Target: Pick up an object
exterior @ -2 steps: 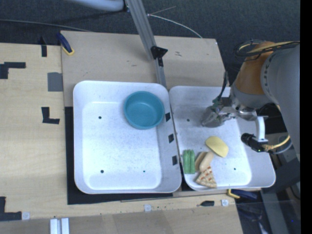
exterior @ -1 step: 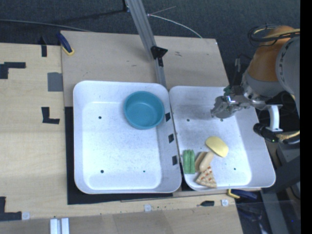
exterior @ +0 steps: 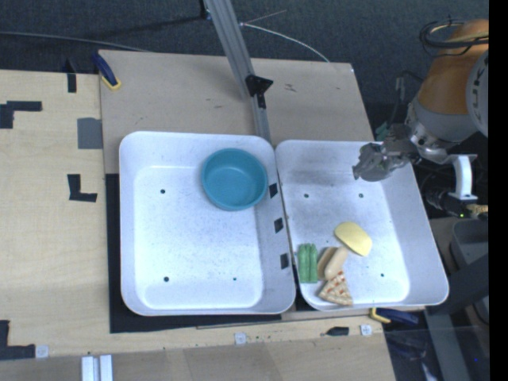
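Grey gripper (exterior: 371, 165) hangs over the upper part of the right bin (exterior: 317, 161); whether it is open or closed I cannot tell, and nothing shows in its grasp. Candidates lie well apart from it, clustered at that bin's near end: yellow piece (exterior: 353, 238), green piece (exterior: 306, 262), pizza slice (exterior: 336, 289). Alone in the left bin (exterior: 151, 213) sits a blue bowl (exterior: 233, 179).

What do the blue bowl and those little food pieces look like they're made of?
The blue bowl looks like moulded plastic: even colour, smooth matte surface, rounded rim. The yellow piece, green piece and pizza slice look like plastic toy food, with flat uniform colours and simple shapes, though they are too small to be sure.
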